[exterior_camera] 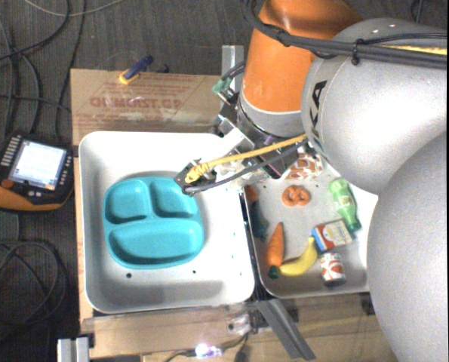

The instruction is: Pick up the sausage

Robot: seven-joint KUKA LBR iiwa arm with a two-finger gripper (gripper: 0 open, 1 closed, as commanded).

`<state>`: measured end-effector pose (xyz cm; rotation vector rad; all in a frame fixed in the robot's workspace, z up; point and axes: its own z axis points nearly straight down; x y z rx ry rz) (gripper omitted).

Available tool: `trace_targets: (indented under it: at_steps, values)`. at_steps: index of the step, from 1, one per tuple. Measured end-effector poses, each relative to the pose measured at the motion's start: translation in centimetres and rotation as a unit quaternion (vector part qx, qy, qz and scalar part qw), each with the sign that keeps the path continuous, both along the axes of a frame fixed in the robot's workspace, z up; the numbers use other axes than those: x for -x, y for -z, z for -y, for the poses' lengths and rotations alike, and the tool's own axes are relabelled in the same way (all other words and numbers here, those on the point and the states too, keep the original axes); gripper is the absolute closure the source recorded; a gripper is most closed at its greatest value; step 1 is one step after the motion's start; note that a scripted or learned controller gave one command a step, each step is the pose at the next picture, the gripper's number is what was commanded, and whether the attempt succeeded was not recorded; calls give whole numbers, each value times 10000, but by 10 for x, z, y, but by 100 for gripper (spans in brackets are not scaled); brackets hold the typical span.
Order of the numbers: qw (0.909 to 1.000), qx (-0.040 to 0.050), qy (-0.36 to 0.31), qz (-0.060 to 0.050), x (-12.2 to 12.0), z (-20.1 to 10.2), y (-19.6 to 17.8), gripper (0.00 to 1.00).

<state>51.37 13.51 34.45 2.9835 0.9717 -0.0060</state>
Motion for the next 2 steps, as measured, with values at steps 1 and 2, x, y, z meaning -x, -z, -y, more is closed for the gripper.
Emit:
trace_targets:
  at_steps: [1, 2]
  values:
    - [9738, -8, -2272, -15, 9, 8, 24, 100]
    - [8773, -28, -4799, -27, -4, 28, 64, 100]
